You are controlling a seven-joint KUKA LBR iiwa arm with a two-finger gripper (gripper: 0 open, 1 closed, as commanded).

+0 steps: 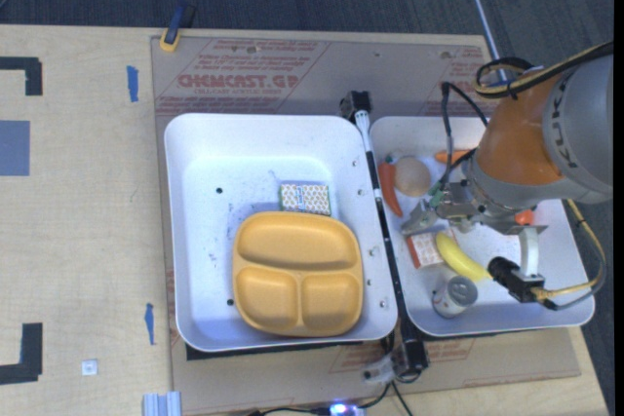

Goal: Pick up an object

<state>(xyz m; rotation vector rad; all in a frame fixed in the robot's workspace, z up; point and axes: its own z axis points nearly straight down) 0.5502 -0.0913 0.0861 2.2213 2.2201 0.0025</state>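
Claw (437, 209) sits low in the right bin (575, 307), at its left side, among a crowded heap; whether it is spread or closed, or has anything, cannot be told from this slanted view, since the wrist hides most of it. Just beside it lie a banana (456, 256), a red-and-white packet (423, 250), an egg-like ball (411, 176) and an orange carrot-like piece (389, 187); a small grey can (454, 295) lies nearer the front wall. The left bin (195, 161) holds a yellow tray (298, 272) and a patterned card (305, 198). To do this step well, I would settle on one target, likely the banana or the packet under the claw, centre over it, and close across its narrow width. Crowding is the hazard: a neighbour may wedge in or get nudged aside. Lift slowly and straight, and check something rises with it.
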